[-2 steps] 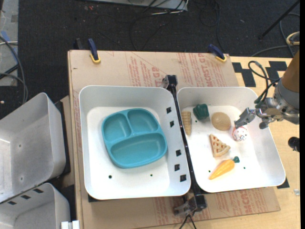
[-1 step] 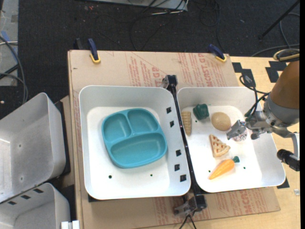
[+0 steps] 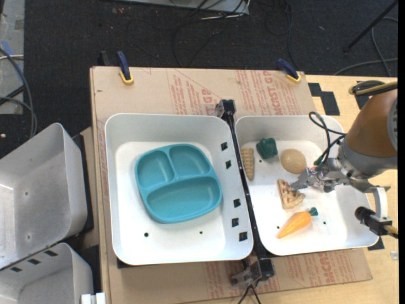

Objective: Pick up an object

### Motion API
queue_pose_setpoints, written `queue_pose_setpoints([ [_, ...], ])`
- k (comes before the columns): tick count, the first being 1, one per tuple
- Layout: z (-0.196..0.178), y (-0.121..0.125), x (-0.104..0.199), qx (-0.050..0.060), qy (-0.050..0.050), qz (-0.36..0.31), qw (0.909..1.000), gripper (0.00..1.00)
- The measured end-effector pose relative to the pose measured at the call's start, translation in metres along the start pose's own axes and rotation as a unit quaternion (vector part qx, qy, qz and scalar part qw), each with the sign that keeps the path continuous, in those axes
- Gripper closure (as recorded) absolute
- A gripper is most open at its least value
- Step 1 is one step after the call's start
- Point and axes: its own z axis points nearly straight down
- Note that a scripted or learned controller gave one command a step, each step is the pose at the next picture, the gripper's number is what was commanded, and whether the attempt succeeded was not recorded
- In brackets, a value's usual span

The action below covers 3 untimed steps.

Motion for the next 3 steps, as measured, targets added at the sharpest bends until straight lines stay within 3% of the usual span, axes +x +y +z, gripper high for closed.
queue_pose_setpoints([
  [1,-0.014,0.002,0.001,-0.003,0.001,-0.001,1.0,1.0],
  [3,-0.135,0.019,-0.005,-0.002,-0.001,-0.004,1.0,1.0],
])
